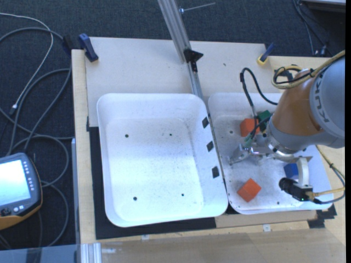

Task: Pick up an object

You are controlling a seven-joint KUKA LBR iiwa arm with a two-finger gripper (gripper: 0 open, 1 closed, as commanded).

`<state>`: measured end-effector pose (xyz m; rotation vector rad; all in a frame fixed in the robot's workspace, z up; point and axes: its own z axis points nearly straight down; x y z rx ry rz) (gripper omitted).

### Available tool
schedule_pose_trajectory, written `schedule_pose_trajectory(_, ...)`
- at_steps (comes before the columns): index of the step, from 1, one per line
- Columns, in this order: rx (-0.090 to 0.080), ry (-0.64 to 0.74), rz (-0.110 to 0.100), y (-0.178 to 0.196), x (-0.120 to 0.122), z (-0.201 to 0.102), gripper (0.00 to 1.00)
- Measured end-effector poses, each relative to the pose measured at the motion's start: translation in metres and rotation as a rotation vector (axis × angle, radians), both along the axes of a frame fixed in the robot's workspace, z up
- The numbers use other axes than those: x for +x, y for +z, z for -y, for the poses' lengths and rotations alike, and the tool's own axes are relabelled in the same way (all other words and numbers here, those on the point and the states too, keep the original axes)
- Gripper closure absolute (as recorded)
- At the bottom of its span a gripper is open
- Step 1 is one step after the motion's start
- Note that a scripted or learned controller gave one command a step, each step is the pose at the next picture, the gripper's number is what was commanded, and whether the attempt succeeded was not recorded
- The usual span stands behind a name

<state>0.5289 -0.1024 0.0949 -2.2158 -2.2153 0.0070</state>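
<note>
My gripper (243, 153) hangs low over the middle of the right bin (219, 147), below the orange wrist band of the arm (299, 116) that reaches in from the right. An orange cube (249, 190) lies on the bin floor just in front of the gripper, apart from it. A second orange piece (247, 127) sits behind the gripper, next to a green object (264, 115) partly hidden by the arm. A blue object (290, 170) lies at the right, half covered by the wrist.
The left bin (109, 147) stands beside the right one, sharing a raised rim with black clips (210, 146). A slanted metal pole (175, 26) crosses the back of the bench. Black and yellow cables (285, 75) trail off the arm near the bin's back right.
</note>
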Motion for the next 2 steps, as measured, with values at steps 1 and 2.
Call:
schedule_pose_trajectory(1, -0.004, -0.002, 0.010, 0.017, -0.007, 0.030, 0.00)
schedule_pose_trajectory(2, 0.005, 0.002, -0.002, 0.003, 0.083, 0.062, 0.00)
